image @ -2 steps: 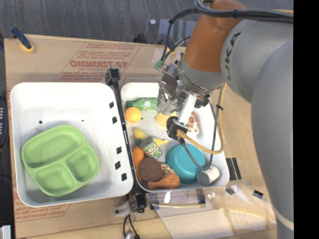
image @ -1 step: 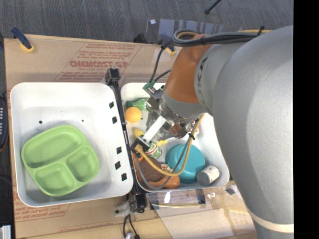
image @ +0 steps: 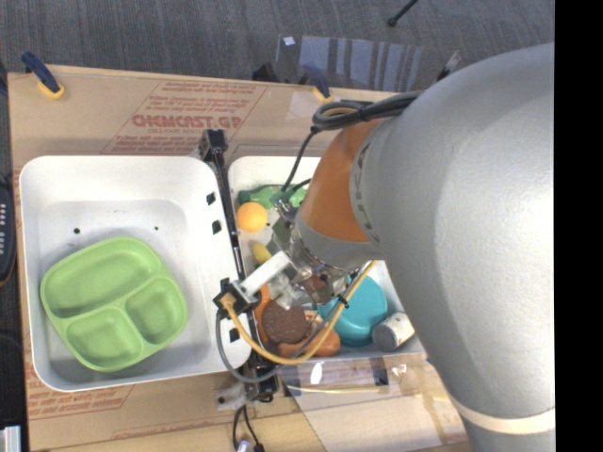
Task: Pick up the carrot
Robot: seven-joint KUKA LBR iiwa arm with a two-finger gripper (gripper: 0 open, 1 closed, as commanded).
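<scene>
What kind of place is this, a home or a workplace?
Probably a robotics lab bench: a grey arm reaches over two white bins, with clamped cardboard beneath and toy-like items such as a green tray.

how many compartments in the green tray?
3. The green tray in the left bin has one long compartment along its far side and two smaller ones along its near side, side by side.

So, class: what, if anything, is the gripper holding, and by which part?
It cannot be told: the gripper is low in the right bin among the items, and the arm hides any hold.
</scene>
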